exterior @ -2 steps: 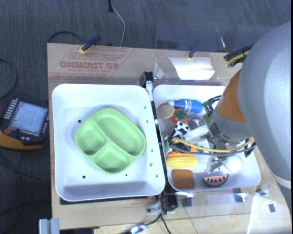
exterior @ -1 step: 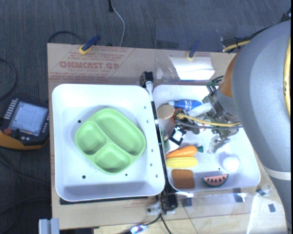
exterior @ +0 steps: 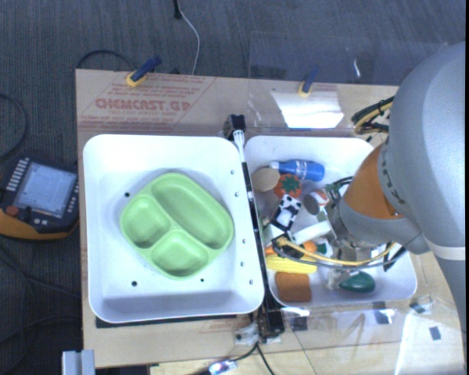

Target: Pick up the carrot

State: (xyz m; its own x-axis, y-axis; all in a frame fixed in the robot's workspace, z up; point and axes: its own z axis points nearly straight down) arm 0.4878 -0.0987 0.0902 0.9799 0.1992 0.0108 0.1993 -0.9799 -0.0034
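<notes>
The carrot [exterior: 290,184], a small orange piece with a green top, lies in the upper left part of the right bin [exterior: 332,143], just below a blue bottle [exterior: 298,168]. My gripper [exterior: 325,239] reaches down into the middle of this bin from the right, below and to the right of the carrot and among the heaped toys. The arm's grey body and orange band hide the bin's right side.
Around the gripper lie a black-and-white cow toy [exterior: 286,208], a yellow piece [exterior: 288,265], an orange block [exterior: 296,288] and a dark green item [exterior: 356,283]. The left bin [exterior: 102,209] holds a green divided plate [exterior: 177,223]. A handheld pendant [exterior: 33,198] rests left of the bench.
</notes>
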